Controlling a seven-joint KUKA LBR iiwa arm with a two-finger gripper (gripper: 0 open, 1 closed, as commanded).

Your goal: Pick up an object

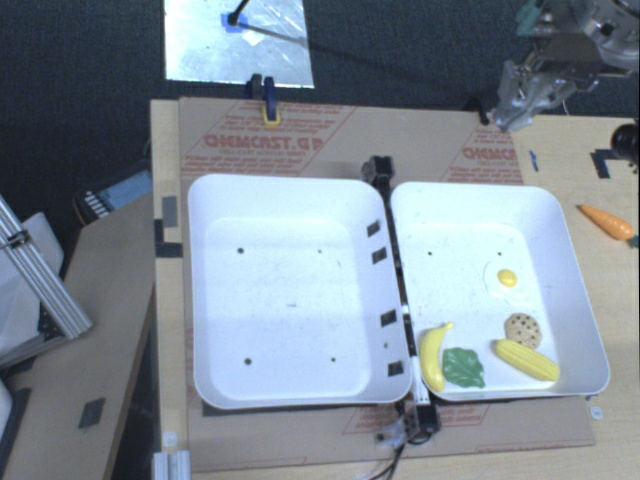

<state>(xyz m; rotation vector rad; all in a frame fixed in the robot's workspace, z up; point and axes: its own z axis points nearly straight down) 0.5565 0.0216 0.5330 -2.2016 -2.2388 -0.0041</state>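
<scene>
While we wait high behind the right bin (560, 218), our gripper (520, 93) carries nothing. Toy food sits inside its front corner: banana (433, 356), corn (527, 359), cookie (522, 328), easy to reach.

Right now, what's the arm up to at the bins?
The gripper is up at the top right, above the bench and outside both bins, with nothing visibly held. The right bin holds a banana, a green leaf piece, a corn cob, a cookie and a fried egg. A carrot lies on the bench.
</scene>
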